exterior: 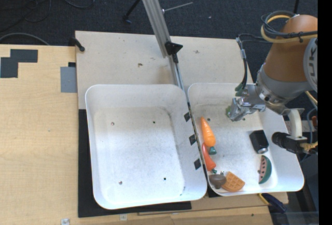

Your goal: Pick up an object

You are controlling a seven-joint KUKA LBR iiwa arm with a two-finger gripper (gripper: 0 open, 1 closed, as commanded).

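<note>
Two shallow white bins sit side by side; my gripper (236, 111) hangs over the right-hand bin (290, 185), grip state impossible to tell. Orange plastic carrot (208, 133) lies against the divider; black block (259, 141) and watermelon slice (264, 169) nearby. No legible labels.

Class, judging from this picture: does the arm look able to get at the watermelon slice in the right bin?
Probably yes: the watermelon slice lies apart from other items, uncovered, with the end effector above the same bin.
</note>
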